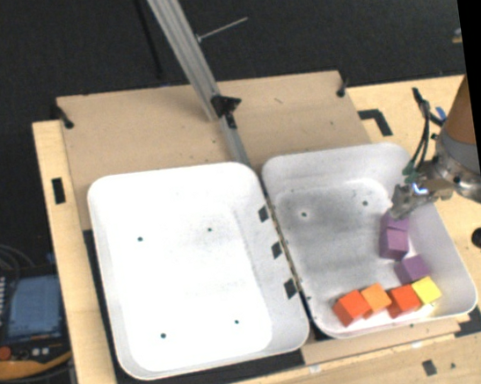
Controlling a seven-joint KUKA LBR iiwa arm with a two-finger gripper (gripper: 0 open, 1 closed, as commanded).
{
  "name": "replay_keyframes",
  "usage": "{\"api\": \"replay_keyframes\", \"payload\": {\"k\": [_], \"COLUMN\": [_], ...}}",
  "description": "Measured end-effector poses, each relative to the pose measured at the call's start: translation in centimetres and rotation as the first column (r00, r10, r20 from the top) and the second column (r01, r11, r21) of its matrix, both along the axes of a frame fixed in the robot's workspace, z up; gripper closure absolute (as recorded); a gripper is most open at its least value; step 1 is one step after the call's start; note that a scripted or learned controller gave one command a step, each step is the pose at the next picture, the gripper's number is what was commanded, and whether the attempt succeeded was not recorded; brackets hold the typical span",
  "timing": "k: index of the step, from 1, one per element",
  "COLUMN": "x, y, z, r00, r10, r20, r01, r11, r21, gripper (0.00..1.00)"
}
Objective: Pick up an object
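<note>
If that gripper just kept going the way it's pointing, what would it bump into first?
Probably the upper purple block, just beyond the gripper in the right bin. Depth is hard to judge from above.

Even overhead light is washing out the white bins point(189, 265); edges are looking soft, shadows staying faint.

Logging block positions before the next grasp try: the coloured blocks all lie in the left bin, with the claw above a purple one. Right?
Not quite. The camera view shows the blocks in the right bin, not the left one. The claw is indeed just above a purple block.
</note>
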State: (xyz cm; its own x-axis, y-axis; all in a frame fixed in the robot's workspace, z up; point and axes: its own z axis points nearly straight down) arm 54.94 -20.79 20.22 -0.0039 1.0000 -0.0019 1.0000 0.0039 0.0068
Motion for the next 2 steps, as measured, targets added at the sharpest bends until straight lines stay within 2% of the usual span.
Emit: {"api": "replay_keyframes", "payload": {"k": [1, 2], "x": [0.2, 0.2], "y": [-0.1, 4.9], "z": [5.3, 4.1], "r00": [1.000, 1.000], "r10": [0.000, 0.002], "r20": [0.000, -0.006], "r01": [0.000, -0.002], "r11": [1.000, 1.000], "r21": [-0.001, 0.001], "gripper": [1.00, 1.00]}}
